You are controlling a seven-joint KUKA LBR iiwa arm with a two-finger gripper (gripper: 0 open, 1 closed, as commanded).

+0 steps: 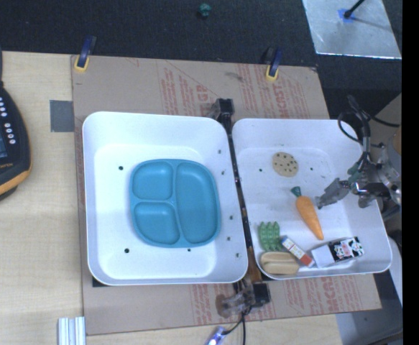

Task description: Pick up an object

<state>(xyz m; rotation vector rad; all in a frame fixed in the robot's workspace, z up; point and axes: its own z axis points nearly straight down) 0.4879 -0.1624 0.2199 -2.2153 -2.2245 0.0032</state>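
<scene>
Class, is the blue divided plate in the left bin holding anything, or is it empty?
Empty: the blue divided plate shows three bare compartments, nothing lying in them.

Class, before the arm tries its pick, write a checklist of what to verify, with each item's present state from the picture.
1. Objects present in right bin: ok; carrot, cookie, green block.
2. Gripper over that bin: ok, beside the carrot.
3. Carrot free of neighbours: ok, lies apart.
4. Gripper holding something: cannot tell.
5. Blue plate alone in left bin: ok.
</scene>
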